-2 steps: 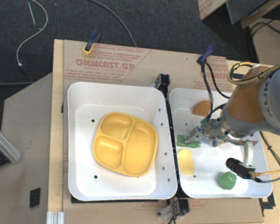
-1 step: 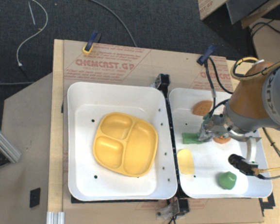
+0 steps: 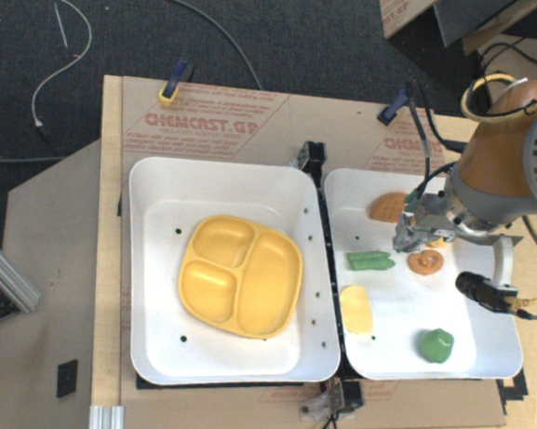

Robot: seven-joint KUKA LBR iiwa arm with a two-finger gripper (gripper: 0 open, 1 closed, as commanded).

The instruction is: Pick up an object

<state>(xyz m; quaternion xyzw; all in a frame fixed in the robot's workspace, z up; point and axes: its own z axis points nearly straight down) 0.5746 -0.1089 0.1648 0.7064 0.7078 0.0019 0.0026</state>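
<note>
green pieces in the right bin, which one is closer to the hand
The flat elongated green piece, just left of the hand. The rounder green one sits farther off, near the bin's front edge.

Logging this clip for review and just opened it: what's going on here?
A grey and orange arm reaches in from the right over the right bin, its gripper low among small items: a green pod-shaped piece, an orange ring, a brownish piece, a pale yellow piece and a green lump. Nothing is visibly held. The left bin holds a yellow divided plate.
</note>
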